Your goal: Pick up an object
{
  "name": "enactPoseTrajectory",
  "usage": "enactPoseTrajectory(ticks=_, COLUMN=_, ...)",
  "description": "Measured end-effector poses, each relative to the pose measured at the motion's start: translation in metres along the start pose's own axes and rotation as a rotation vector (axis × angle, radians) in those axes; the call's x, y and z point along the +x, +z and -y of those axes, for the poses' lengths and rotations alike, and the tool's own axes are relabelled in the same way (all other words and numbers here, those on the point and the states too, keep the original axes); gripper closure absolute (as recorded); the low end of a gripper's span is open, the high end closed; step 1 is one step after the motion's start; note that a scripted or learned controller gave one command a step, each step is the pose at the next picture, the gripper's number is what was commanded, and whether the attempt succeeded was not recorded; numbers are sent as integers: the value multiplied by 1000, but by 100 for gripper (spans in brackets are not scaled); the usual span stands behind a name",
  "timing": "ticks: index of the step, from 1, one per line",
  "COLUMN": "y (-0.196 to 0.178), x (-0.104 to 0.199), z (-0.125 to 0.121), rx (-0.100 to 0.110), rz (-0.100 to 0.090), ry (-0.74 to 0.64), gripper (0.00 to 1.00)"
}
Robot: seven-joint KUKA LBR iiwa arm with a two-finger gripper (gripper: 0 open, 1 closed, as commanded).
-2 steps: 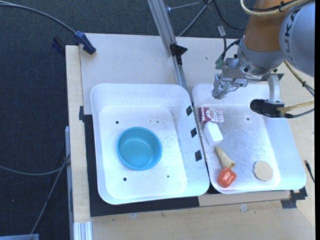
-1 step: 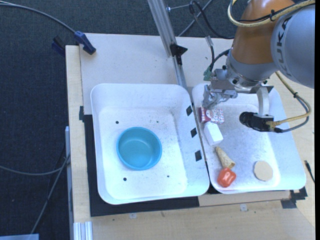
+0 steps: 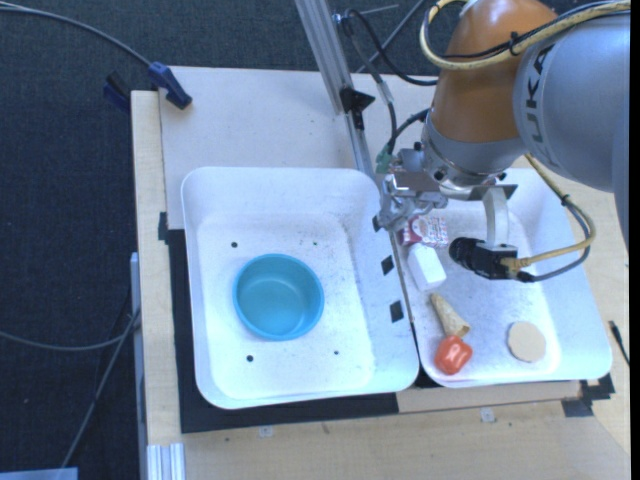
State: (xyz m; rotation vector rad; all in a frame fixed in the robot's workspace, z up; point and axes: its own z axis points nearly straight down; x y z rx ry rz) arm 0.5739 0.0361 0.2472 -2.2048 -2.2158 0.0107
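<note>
My gripper (image 3: 403, 211) hangs over the left side of the right bin (image 3: 570, 268), close to the wall between the two bins. Just below and right of it lies a small red-and-white packet (image 3: 428, 232), with a white block (image 3: 429, 266) beside that. Further toward the front lie a tan cone (image 3: 450, 315), a red pepper-like piece (image 3: 453, 355) and a round tan disc (image 3: 527, 342). A blue bowl (image 3: 279, 296) sits alone in the left bin (image 3: 215, 358). Nothing can be seen held by the gripper.
The arm's grey and orange body covers the back of the right bin. A black part with a yellow cable (image 3: 482, 255) hangs beside the wrist. A metal pole (image 3: 330, 58) slants up behind the bins. A blue clamp (image 3: 168, 83) sits at the bench's far left corner.
</note>
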Motion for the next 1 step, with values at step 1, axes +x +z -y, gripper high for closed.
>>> enactPoseTrajectory(ticks=1, y=15, x=39, z=26, rx=4, rz=2, ry=0, gripper=100)
